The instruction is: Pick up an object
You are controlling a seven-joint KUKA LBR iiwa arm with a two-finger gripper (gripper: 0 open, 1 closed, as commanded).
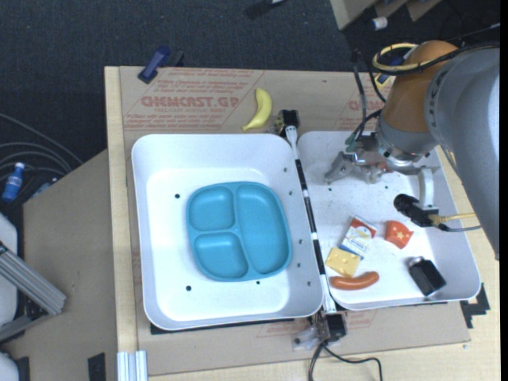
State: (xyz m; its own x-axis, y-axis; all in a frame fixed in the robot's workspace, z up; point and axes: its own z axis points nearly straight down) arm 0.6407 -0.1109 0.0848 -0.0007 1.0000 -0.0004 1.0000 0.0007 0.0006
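Gripper (355,163) low over far end of right bin (456,280). In that bin's near half: sausage (354,280), cheese slice (343,259), red piece (398,232), black block (426,275). Blue divided plate (237,230) in left bin (159,288).

- Lighting: bright, even, from overhead; the two shallow white plastic bins (151,213) nearly wash out.
- Shadows: soft, short, under the blue sectioned plastic tray (238,230).
- Focus: slightly soft overall, with the large grey arm (476,125) blurred.
- Dark carpet (63,22) grainy.

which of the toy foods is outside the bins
The yellow banana, lying on the board behind the left bin. The cheese, sausage and tomato all lie in the right bin.
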